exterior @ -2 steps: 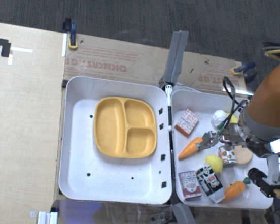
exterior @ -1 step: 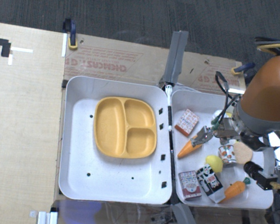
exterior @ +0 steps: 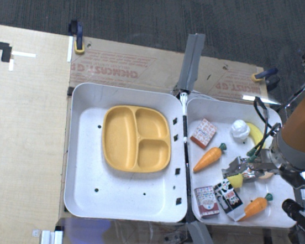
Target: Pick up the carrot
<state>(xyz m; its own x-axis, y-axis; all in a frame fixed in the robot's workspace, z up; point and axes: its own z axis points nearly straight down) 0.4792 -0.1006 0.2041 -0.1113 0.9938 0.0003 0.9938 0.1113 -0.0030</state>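
Right bin (exterior: 221, 106): one carrot (exterior: 208, 158) lies near the middle, tilted, green top pointing up-right, free of the gripper. A second carrot (exterior: 256, 205) rests near the bin's lower right corner beside a black-and-white carton (exterior: 228, 195). Gripper (exterior: 237, 170) hangs low between the two carrots (finger state: cannot tell, detail too fine). Left bin (exterior: 76, 153) contains a yellow divided plate (exterior: 137, 139)
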